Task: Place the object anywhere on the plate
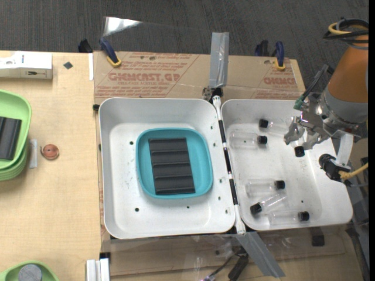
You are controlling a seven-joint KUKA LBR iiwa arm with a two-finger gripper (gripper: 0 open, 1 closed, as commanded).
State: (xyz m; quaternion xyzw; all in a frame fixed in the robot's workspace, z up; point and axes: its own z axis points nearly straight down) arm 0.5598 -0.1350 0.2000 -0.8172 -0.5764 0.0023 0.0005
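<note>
"GIGMCAST" lettering behind bins

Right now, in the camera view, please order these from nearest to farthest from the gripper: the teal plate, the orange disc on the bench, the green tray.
Measured from the gripper, over the right bin:
1. Teal plate, in the left bin.
2. Orange disc, on the bench left of the bins.
3. Green tray, at the far left edge.

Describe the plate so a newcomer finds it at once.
Start at the left white bin of the two side by side. In its middle lies the plate, a teal rounded square holding a dark ribbed insert. The clear black-capped vials lie in the other bin.
</note>
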